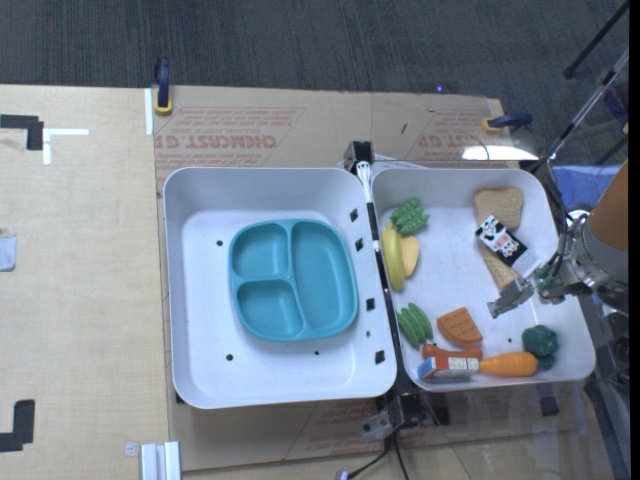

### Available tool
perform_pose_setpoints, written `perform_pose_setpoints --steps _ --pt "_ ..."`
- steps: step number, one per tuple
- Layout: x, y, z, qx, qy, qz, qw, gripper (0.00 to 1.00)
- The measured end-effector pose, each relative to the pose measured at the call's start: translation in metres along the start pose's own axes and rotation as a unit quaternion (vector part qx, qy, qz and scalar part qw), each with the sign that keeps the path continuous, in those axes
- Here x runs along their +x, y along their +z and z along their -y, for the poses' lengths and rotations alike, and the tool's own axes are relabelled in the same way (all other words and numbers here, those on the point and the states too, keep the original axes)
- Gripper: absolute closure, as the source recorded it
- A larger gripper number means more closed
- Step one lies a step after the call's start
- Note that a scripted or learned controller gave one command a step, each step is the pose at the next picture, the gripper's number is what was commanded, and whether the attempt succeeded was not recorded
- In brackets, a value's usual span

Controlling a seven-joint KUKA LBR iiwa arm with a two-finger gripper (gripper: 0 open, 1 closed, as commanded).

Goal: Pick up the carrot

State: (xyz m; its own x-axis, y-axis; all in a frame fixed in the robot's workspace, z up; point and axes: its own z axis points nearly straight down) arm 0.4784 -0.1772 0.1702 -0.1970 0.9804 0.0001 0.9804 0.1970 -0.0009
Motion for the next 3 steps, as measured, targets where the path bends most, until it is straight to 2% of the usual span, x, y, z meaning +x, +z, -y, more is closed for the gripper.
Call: perform_pose_setpoints --steps 1,2,3 --pt "-0.044 0.079 0.009 0.000 -0.151 -0.001 0.9885 0.00" --pt "-0.019 0.078 0.003 -0.001 -0.310 0.001 0.9508 0.00" --pt "0.023 0.079 -0.005 -0.001 -0.242 0.000 0.9704 0.00"
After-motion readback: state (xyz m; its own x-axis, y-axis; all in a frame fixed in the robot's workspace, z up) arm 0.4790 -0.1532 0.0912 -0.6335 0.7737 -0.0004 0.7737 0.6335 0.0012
